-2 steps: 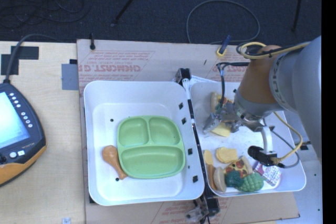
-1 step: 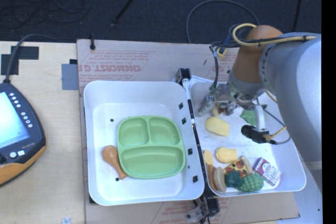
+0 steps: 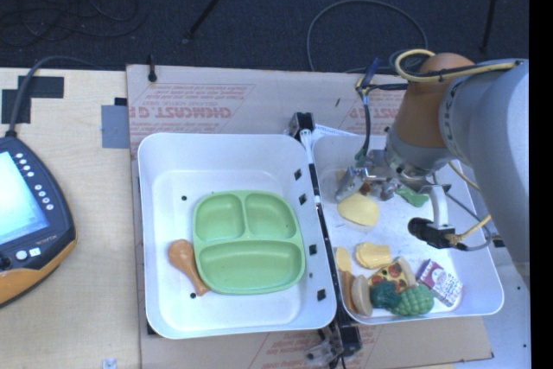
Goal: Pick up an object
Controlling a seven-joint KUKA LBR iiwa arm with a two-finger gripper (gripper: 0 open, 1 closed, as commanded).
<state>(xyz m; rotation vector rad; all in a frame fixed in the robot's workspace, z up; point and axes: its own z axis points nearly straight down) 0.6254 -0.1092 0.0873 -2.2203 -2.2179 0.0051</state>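
Low in the right bin (image 3: 484,294), the gripper (image 3: 363,184) hangs just above a pale yellow wedge (image 3: 359,210), its grasp impossible to read from this angle, and closing off-centre on that flat, sloped piece could squeeze it out sideways.

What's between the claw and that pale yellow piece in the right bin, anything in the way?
Nothing visible. The claw hangs right at the upper edge of the pale yellow piece in the right bin, with white floor around it. The other toys lie apart, nearer the bin's front edge.
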